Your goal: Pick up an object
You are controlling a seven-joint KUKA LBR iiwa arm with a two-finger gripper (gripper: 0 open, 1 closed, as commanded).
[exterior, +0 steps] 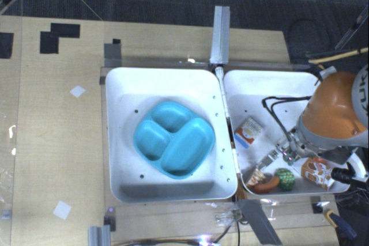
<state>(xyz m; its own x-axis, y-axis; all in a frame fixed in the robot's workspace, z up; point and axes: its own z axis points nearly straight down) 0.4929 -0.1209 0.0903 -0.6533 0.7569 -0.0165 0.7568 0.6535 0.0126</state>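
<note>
The gripper [266,159] hangs low in the right bin [253,95], approaching a sausage [264,184] at its six o'clock. I cannot tell its opening; next comes descent

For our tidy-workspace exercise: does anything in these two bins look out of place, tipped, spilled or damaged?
Nothing looks spilled or broken. The blue divided plate sits skewed in the left bin. In the right bin, the small packet, sausage, green toy and snack pouch lie loosely scattered.
</note>
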